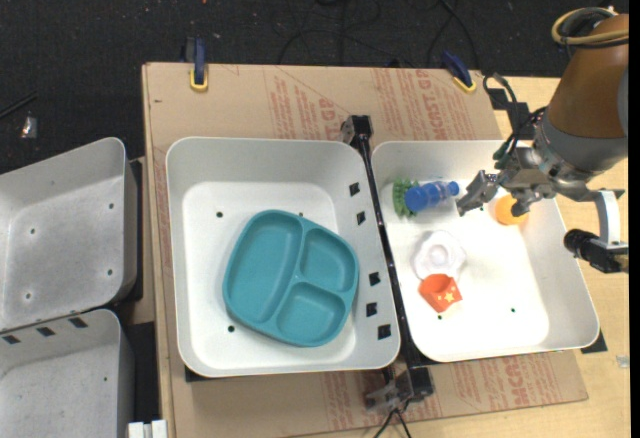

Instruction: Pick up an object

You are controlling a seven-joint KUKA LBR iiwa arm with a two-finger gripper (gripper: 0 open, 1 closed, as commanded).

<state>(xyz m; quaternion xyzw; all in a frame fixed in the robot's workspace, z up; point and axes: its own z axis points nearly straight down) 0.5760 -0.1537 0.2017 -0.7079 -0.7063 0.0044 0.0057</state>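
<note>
Nearest in the right bin (560,321) lies an orange block (440,293), with a white round piece (439,253) touching its far side, while the left bin (190,256) holds a teal divided plate (290,276). Farther back a blue and green toy (425,195) lies left of the pincer (492,188), beside a small orange thing (510,211). I cannot tell how the pincer stands, so this reads as the approach step; next it must settle over one object.

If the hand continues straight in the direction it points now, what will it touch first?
Probably the blue bottle: the hand points toward the view's left, with the bottle next in line. Depth is unclear, so it might pass above.
</note>
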